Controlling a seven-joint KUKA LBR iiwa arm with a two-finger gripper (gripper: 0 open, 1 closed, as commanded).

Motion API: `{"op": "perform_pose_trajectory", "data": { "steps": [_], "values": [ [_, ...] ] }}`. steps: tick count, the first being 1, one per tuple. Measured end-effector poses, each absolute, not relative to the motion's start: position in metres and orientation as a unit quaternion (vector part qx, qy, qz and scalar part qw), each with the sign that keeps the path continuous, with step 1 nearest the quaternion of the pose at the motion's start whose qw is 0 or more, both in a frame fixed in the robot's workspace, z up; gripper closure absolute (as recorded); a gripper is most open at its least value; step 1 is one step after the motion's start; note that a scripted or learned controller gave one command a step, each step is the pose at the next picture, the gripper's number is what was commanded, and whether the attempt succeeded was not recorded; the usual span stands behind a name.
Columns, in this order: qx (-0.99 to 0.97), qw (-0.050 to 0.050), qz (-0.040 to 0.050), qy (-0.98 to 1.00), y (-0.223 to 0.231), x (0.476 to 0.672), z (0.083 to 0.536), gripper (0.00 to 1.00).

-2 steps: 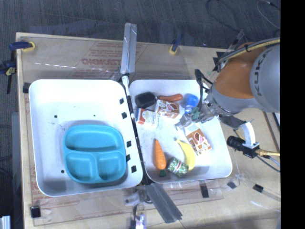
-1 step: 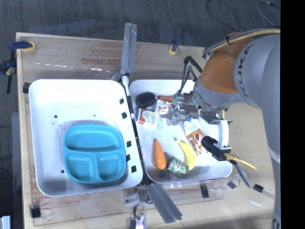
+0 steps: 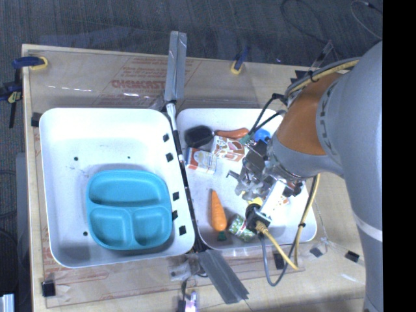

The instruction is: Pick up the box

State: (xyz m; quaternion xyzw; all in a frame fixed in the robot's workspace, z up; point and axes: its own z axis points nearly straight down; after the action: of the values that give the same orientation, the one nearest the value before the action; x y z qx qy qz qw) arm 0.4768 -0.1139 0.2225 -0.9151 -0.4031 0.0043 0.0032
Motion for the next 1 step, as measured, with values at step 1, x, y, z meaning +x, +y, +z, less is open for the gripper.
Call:
{"op": "perform_pose_trajectory", "data": {
  "steps": [1],
  "values": [
    [-0.959,0.001,0.0028,-0.282,-0.0729,0.4784,0.265,1.0]
  ]
}}
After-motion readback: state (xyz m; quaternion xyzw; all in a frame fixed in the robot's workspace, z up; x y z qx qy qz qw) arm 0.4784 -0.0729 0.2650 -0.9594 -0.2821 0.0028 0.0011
